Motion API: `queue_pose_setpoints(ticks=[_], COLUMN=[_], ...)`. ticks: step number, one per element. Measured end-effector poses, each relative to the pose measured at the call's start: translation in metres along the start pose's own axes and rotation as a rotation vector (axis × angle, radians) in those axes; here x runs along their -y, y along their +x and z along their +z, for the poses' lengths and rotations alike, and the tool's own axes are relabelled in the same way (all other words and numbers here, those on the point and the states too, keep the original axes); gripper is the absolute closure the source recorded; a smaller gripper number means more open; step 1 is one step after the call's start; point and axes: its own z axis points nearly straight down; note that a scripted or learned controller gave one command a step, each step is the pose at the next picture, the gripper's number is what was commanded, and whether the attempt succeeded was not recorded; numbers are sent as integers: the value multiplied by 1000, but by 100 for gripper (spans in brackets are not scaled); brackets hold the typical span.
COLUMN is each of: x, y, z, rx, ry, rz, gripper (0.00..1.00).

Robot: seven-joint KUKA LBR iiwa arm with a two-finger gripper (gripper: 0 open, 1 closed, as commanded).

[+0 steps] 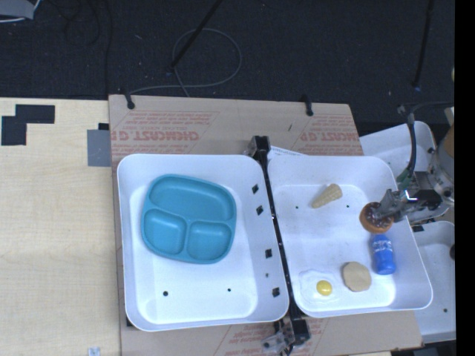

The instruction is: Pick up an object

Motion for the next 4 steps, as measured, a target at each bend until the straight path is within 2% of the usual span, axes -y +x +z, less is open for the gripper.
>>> queue_pose_setpoints(ticks=[1,3,4], x=[-8,-37,-48], y=[46,145,194], z=[18,49,39], rx=[-3,-4,-1], ry=[8,10,6], rz=[-2,-2,-2], gripper=[100,100,100])
